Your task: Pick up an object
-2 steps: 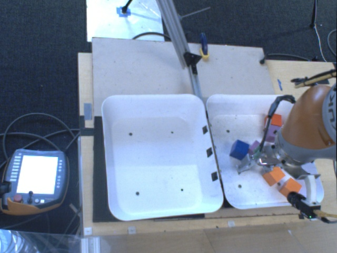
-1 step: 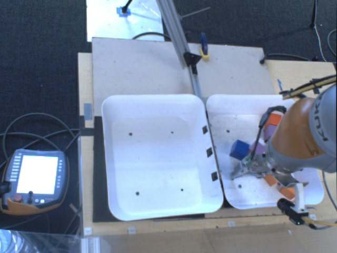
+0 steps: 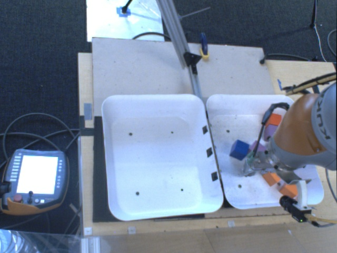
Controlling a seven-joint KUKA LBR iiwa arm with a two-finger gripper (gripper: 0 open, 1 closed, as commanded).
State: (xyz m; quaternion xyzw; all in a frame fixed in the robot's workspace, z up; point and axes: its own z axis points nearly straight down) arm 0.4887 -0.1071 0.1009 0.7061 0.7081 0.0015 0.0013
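Note:
In the right bin a blue cube lies left of centre. My gripper reaches down just right of and below the cube, close to the bin floor, under the grey and orange wrist. An orange block lies at the arm's lower edge, and another orange piece peeks out above the wrist beside a pale purple object. The arm hides much of the bin's right half. I see nothing held between the fingers.
The left bin sits alongside, split from the right one by a ridge with black clips. A metal pole slants over the back of the bench. A teach pendant lies on the floor at left.

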